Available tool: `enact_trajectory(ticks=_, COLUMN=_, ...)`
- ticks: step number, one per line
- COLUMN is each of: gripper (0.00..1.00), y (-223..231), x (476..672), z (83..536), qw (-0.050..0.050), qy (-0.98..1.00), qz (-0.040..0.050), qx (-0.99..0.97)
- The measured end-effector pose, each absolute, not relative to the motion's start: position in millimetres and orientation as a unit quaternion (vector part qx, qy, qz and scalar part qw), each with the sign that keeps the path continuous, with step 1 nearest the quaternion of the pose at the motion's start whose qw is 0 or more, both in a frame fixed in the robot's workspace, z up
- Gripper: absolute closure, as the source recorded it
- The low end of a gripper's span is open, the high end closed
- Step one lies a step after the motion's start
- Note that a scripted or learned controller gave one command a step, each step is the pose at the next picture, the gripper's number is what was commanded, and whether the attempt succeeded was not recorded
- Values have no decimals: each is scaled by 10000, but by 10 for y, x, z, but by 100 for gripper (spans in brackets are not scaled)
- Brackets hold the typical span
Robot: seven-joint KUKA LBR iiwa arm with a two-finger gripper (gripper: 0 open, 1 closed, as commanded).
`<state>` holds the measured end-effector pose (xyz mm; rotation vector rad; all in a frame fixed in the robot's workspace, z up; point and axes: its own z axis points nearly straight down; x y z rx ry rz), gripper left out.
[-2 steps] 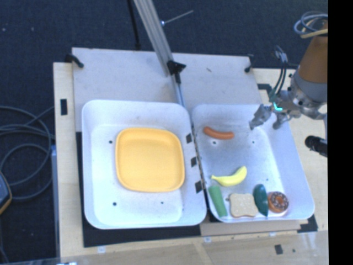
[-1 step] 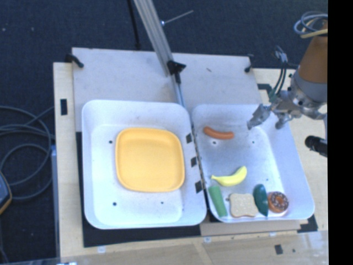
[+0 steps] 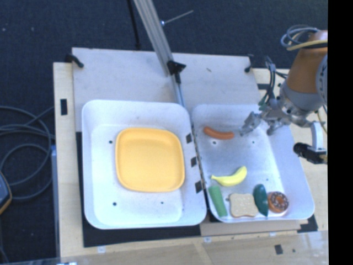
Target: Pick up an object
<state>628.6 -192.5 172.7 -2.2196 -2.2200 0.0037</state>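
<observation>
Seen from above at a slant, two shallow white bins sit side by side on a bench. The grey arm with an orange band reaches in from the right, and its gripper hangs over the far right part of the right bin, its two fingers spread wide with nothing between them. The nearest thing to pick is a hot dog, lying flat just to the left of the fingers, near the bin's far left corner. To take it well, the gripper would probably need to shift left, line its fingers across the sausage's short width, then descend straight. The left bin holds a yellow square plate. The right bin also holds a banana near its middle and, along its near edge, a green cucumber, a bread slice, a dark green pepper and a donut, packed closely together.
</observation>
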Motion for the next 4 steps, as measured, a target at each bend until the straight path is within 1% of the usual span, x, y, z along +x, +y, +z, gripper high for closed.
enact_trajectory(ticks=1, gripper=0, y=-1945, x=6358, z=1148, qw=16, qy=-7072, qz=14, qx=-7070)
enact_trajectory(ticks=2, gripper=0, y=-1948, x=6357, z=1002, qw=-1, qy=-7071, qz=5, qx=-7071)
enact_trajectory(ticks=3, gripper=100, y=-1954, x=6364, z=1121, qw=-13, qy=-7072, qz=-3, qx=-7070)
enact_trajectory(ticks=4, gripper=100, y=-1929, x=6465, z=1618, qw=-22, qy=-7072, qz=-15, qx=-7070)
